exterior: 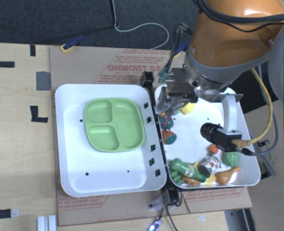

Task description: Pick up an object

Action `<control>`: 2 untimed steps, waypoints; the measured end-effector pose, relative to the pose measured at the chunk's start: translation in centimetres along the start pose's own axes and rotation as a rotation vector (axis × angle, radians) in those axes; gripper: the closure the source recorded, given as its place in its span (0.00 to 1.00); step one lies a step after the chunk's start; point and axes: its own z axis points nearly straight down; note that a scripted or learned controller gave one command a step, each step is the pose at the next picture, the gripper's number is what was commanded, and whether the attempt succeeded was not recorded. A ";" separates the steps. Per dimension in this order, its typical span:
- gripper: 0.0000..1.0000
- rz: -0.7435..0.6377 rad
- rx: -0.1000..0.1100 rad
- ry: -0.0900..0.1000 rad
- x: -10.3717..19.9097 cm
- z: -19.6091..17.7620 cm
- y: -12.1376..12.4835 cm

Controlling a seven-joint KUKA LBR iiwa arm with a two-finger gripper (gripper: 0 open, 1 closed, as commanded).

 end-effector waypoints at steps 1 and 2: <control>1.00 0.011 -0.004 0.000 -9.3 7.4 0.3; 1.00 0.000 -0.011 0.002 -8.7 6.0 0.4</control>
